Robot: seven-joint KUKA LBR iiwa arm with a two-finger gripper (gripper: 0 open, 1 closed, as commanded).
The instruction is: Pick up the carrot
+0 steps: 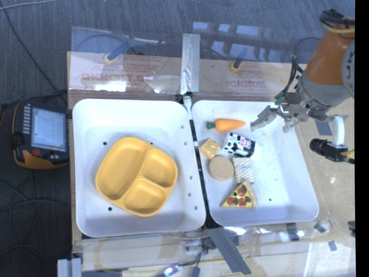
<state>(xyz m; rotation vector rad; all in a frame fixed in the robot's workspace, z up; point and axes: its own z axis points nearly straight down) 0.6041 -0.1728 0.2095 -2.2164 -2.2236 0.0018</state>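
Note:
The carrot [227, 124], orange with a small green top at its left end, lies near the back of the right bin [288, 178], close to the divider. My gripper [274, 121] hovers just to the right of it, over the bin's back right part. Its two grey fingers [260, 119] are spread, open, with nothing between them. The nearer finger's tip sits a short gap from the carrot's pointed end. Behind the gripper, the orange-banded wrist [328, 62] rises to the upper right.
In front of the carrot lie a yellow cheese wedge [209, 149], a black-and-white spotted block [238, 145], a round tan cookie [221, 168], a patterned wafer [243, 169] and a pizza slice [240, 196]. A yellow divided plate [136, 175] sits in the left bin [86, 212].

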